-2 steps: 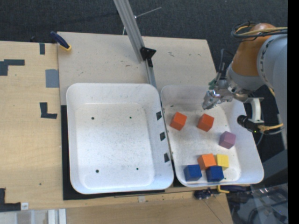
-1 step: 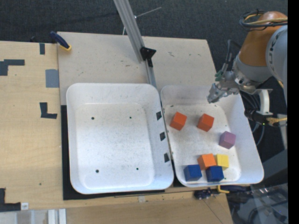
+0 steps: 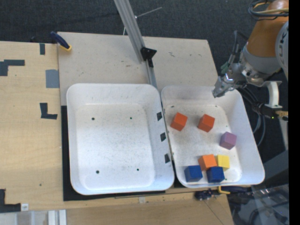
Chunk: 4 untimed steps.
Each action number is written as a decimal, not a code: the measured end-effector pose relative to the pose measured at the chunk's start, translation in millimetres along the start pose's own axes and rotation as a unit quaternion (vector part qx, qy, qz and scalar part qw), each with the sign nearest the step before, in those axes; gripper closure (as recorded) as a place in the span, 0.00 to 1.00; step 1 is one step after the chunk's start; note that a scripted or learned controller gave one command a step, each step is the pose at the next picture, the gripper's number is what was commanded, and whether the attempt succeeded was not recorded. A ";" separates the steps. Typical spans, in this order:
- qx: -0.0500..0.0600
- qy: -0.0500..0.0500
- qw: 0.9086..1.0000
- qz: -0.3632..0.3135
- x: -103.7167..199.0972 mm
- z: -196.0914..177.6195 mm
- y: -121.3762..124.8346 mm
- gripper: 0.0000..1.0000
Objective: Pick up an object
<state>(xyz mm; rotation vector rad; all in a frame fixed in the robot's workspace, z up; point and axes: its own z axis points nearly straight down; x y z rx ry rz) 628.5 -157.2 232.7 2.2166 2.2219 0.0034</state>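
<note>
The right bin (image 3: 243, 121) holds several small cubes. Two orange-red ones (image 3: 178, 121) (image 3: 206, 123) sit near its middle, and a purple cube (image 3: 228, 140) lies by the right wall. At the front stand an orange cube (image 3: 207, 161), a yellow cube (image 3: 223, 161) and two blue cubes (image 3: 193, 173) (image 3: 215, 174). My gripper (image 3: 221, 90) hangs over the bin's far right corner, above and to the right of the nearer orange-red cube. Nothing shows between its tips.
The left bin (image 3: 75, 125) stands beside the right one. A grey metal rail (image 3: 133, 27) slants down from the top to the gap between the bins. A blue and yellow tool (image 3: 61, 40) lies on the bench at the far left.
</note>
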 end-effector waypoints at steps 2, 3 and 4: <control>0.003 0.002 1.000 -0.003 115.5 4.1 -7.8 1.00; 0.003 0.001 1.000 -0.002 166.9 12.5 -11.3 1.00; 0.002 0.001 1.000 -0.003 229.0 4.1 -3.6 1.00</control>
